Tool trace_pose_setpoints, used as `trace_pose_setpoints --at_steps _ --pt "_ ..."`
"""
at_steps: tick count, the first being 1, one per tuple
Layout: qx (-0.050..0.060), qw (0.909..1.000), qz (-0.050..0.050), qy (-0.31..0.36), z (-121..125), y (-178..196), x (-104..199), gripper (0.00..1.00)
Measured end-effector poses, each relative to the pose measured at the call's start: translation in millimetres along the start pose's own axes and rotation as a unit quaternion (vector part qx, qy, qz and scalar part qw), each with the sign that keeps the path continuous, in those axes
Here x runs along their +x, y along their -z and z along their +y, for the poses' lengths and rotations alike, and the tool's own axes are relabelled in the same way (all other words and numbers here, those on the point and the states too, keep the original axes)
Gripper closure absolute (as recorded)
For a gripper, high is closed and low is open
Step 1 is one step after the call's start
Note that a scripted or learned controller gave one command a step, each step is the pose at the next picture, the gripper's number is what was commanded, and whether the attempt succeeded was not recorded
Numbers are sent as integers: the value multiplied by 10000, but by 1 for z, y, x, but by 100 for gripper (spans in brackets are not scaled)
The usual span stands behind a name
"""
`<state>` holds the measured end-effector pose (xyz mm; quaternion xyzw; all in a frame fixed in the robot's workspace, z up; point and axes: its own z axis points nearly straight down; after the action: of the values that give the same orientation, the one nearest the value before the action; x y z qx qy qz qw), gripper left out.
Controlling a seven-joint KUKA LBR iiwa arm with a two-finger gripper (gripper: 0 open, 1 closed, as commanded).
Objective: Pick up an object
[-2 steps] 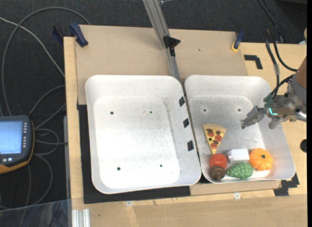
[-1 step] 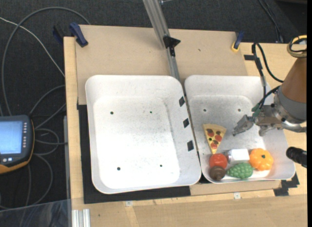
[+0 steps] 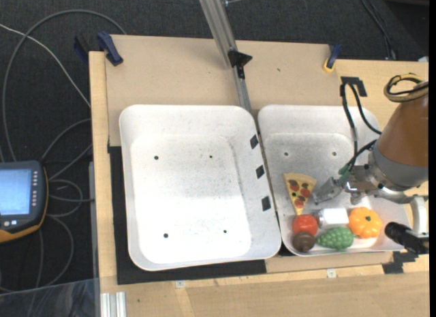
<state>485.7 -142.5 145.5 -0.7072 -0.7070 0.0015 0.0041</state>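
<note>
Low over the right bin point(image 3: 272, 121) hangs the pincer point(image 3: 332, 189), reaching in from the table's point(image 3: 177, 70) right edge; whether it is released or clenched cannot be told. Nothing shows between its fingers. Just beside it lies a pizza slice point(image 3: 299, 191). Toward the table's front edge, the bin's near corner holds a cluster: a red tomato point(image 3: 306, 223), a brown object point(image 3: 303, 241) touching it, a green bumpy vegetable point(image 3: 335, 238), a white block point(image 3: 334, 216) and an orange pepper point(image 3: 365, 222). The left bin point(image 3: 136, 125) sits alongside, nearer the table's left edge.
</note>
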Motion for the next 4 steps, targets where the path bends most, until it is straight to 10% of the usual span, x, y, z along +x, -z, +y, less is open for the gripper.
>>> trace_pose_setpoints --at_steps 1,2,4 --pt "-3 10000 -1 0 -1 -53 1 0" --pt "-43 10000 -10 0 1 -39 0 100" --pt "-74 10000 -27 12 -7 67 0 100"
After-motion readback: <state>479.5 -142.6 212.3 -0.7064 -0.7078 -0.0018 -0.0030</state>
